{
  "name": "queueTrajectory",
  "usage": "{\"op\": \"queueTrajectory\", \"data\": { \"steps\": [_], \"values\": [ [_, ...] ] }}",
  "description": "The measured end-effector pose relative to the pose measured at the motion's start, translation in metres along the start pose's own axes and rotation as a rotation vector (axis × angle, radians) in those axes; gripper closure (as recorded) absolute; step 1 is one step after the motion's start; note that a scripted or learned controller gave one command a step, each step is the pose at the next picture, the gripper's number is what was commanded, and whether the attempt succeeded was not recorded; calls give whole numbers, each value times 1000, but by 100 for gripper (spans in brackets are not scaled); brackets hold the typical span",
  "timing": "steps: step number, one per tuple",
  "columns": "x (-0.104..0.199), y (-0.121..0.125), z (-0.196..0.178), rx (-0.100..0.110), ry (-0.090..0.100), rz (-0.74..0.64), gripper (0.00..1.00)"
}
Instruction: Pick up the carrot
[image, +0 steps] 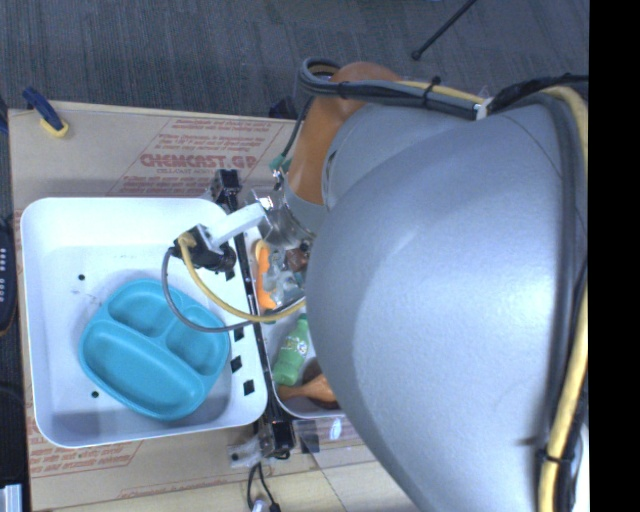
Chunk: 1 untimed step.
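The grey arm (450, 290) fills the right of the view, its bulk covering most of the right bin (275, 385), with the orange band (325, 135) showing near the top above the wrist. The wrist reaches down toward the strip where the two bins meet, and the hand (285, 265) sits low over the left edge of the right bin; whether it is spread or pressed together cannot be told, since the arm and wrist hardware hide it. A yellow cable (200, 290) loops out from the wrist over the left bin (60, 225), and a white bracket (230, 228) juts left from the wrist above that bin's right rim. The carrot (264, 275) appears as a narrow orange sliver in the right bin, just beside its left wall and right by the hand; contact between them cannot be made out. Below it in the same bin lies a green object (290, 360), and a brownish-orange object (315, 388) lies near the bin's bottom edge, both partly under the arm. The left bin holds a blue divided tray (150, 350), lying in its lower half, tilted, near the bottom wall. The upper half of the left bin is bare white floor. The bins rest on cardboard (150, 150) on the tabletop, and a blue-and-yellow clamp (45, 112) sits at its top left corner.
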<state>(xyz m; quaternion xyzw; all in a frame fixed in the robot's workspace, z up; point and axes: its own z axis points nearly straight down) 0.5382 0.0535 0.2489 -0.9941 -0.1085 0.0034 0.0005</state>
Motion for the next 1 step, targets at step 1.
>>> {"op": "queueTrajectory", "data": {
  "steps": [1],
  "values": [
    [-35, -92, -41, 3, 1, -19, 100]
  ]
}}
